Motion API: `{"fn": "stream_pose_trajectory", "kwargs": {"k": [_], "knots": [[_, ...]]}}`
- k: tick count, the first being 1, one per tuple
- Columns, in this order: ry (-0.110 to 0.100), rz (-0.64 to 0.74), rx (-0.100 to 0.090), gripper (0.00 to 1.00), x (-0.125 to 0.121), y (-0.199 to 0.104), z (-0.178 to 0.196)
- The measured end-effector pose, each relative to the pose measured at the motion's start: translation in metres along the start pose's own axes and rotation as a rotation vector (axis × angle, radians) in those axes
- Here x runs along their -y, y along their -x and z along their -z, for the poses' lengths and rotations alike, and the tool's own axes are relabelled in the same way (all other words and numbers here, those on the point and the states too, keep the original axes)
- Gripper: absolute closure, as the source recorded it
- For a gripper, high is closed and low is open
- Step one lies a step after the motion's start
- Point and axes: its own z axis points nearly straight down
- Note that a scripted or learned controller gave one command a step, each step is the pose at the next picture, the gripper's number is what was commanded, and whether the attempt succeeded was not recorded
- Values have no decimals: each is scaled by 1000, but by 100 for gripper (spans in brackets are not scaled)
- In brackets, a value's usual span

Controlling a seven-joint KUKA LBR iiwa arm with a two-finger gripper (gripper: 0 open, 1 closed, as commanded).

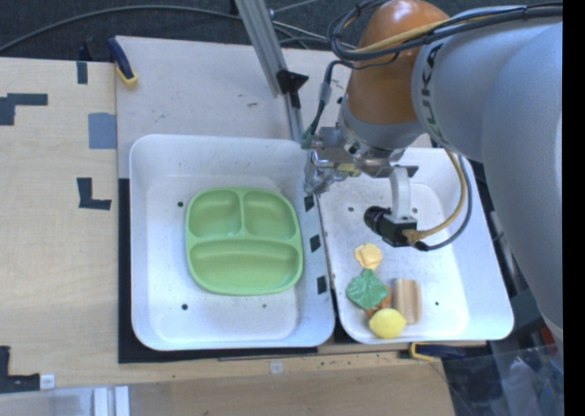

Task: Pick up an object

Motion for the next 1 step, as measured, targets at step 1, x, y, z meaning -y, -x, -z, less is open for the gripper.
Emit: {"fn": "stream_pose_trajectory", "kwargs": {"k": [1], "knots": [[0,0,0,100,28,-47,-8]]}}
